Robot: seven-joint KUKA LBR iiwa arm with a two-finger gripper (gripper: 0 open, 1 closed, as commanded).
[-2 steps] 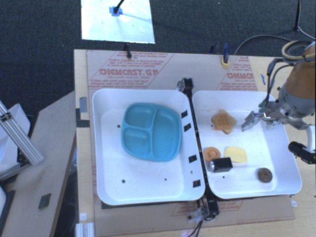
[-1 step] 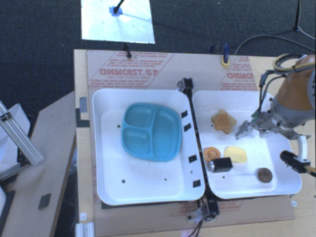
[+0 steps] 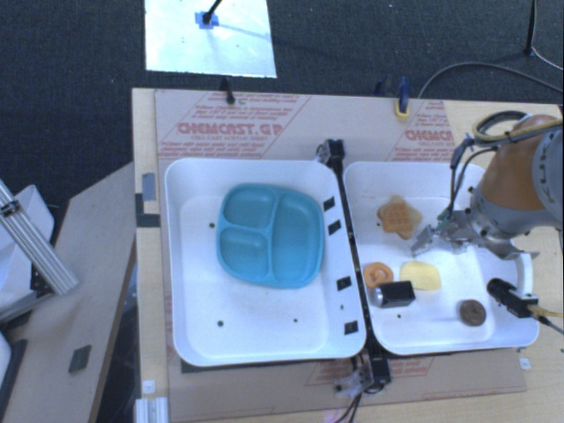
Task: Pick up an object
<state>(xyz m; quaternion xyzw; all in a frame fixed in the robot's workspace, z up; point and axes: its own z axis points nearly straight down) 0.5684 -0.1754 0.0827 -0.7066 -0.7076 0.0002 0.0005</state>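
From my remote seat I look down at a slant on a bench [image 3: 264, 117] carrying two shallow white bins side by side. The left bin [image 3: 198, 324] holds a blue divided plate [image 3: 269, 234], lying flat near its middle. The right bin [image 3: 423, 342] holds the small things I could pick: a tan, lumpy cookie-shaped piece [image 3: 397, 216] toward the far side, an orange ring [image 3: 378, 275] by the dividing wall, a pale yellow block [image 3: 421, 276] just beside the ring, a small black-and-silver box [image 3: 393, 293] touching the near edge of both, and a brown disc [image 3: 472, 312] toward the near right corner.

The grey arm [image 3: 520, 183] with its orange band reaches in from the right, and its pincer [image 3: 438, 236] hangs over the middle of the right bin. I judge the task barely begun — nothing is lifted, and every item appears to rest on the bin floor. The pincer has hold of nothing that I can see; how wide it stands I cannot tell from this angle.

The nearest candidates are the yellow block, just toward me from the pincer, and the cookie-shaped piece, just beyond it to the left — neither looks to be touching it. The disc lies well apart.
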